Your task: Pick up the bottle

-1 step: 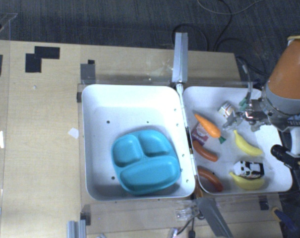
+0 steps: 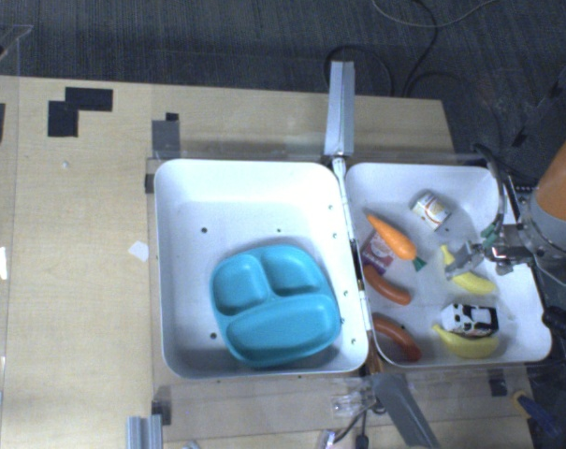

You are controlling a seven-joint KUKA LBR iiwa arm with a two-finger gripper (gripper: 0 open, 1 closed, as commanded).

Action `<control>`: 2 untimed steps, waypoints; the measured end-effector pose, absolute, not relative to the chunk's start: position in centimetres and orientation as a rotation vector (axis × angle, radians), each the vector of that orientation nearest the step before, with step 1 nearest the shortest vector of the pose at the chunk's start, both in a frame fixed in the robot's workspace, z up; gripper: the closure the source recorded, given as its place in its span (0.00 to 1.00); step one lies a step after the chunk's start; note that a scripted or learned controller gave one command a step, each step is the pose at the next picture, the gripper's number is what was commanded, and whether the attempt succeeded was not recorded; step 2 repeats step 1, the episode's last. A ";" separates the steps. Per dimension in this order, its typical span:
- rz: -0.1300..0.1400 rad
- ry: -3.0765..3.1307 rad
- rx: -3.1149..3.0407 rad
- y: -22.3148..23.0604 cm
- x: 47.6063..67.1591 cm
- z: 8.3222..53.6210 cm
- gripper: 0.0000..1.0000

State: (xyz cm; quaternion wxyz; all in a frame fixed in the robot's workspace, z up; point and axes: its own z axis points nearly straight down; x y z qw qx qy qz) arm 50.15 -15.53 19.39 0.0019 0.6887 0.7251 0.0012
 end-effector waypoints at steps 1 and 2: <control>0.004 2.361 2.065 -16.2 48.9 9.3 0.00; 0.004 2.361 2.065 -16.2 48.9 9.3 0.00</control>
